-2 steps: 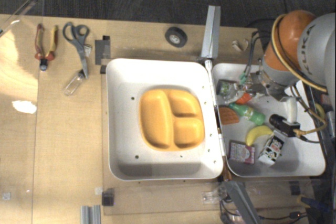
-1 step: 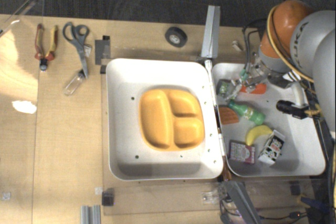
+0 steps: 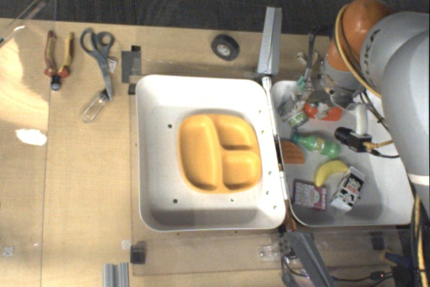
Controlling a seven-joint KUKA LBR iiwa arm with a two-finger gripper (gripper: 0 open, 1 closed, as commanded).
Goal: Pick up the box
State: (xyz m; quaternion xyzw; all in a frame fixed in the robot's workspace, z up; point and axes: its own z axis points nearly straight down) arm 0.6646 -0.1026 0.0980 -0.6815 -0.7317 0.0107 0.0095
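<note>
- Grey arm with orange band point(image 3: 376, 37) reaches in from the right, over the far end of the right white bin point(image 3: 396, 215).
- Gripper point(image 3: 310, 87) sits low at that bin's far left corner, amid clutter; cannot tell if it is apart or together.
- Small white box with black-and-red print point(image 3: 348, 189) lies tilted near the bin's front, well apart from the gripper.
- Yellow banana point(image 3: 330, 171) just beside the box, on its left; pink-purple flat packet point(image 3: 310, 195) lies left of the box.
- Green bottle point(image 3: 316, 143) lies in mid bin, between the gripper and the banana.
- Left white bin point(image 3: 154, 165) holds a yellow divided tray point(image 3: 220, 151).
- On the wooden desk point(image 3: 74, 198): grey scissors point(image 3: 101, 57), red-handled pliers point(image 3: 56, 58), black tape roll point(image 3: 225, 47).
</note>
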